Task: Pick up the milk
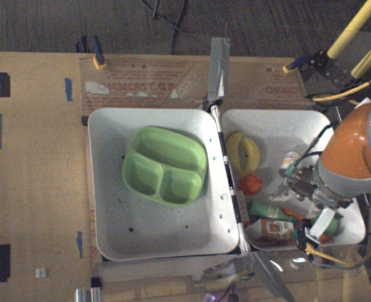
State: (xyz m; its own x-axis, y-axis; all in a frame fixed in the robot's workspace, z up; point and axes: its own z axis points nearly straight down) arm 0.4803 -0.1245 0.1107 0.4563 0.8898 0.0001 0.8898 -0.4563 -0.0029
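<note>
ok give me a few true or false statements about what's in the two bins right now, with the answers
1. The green divided tray lies in the left bin. True.
2. The banana lies in the left bin too. False: it lies in the right bin, near the divider.
3. A small red fruit sits just below the banana. True.
4. The green tray holds food. False: its compartments look bare.
5. The arm hangs over the right bin. True.
</note>
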